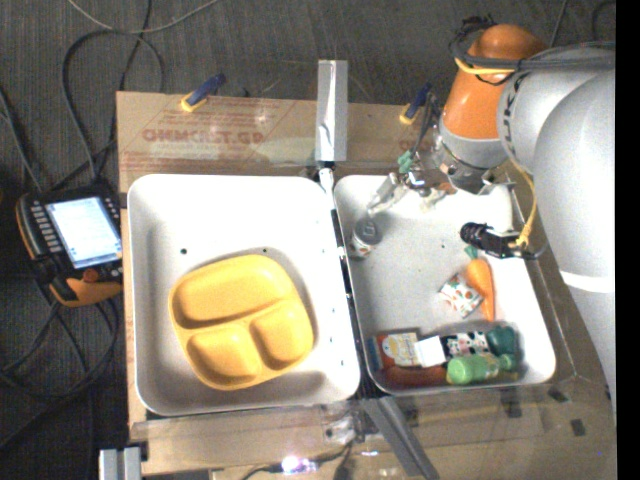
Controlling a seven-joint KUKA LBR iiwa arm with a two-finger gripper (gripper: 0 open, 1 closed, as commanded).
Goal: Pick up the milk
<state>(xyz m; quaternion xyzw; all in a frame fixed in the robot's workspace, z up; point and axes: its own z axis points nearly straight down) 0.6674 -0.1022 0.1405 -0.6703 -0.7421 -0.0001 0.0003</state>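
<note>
1. The grey arm (570, 158), with its orange band, reaches in over the far right corner of the right bin.
2. The left bin (160, 208) is a shallow white tray. It holds one thing, a yellow divided plate (243, 318) with three compartments, lying toward the bin's near edge and slightly turned.
3. The right bin (400, 278), touching the left one along their shared edge, holds several small items, most of them crowded along its near edge.
4. The gripper (372, 228) hangs over the far left part of the right bin, close to the shared edge. Whether its jaws stand wide or narrow I cannot tell, and nothing is visible between them.
5. Along the near edge of the right bin lies a red bottle (405, 351) with a pale label, and just beside it to the right a black-and-white carton (462, 345), which seems to be the milk.
6. A green bottle (478, 368) lies in the near right corner, touching that carton.
7. A carrot (482, 280) lies near the right wall, midway along it.
8. A small white packet (459, 296) with red and green marks sits just beside the carrot, on its left.
</note>
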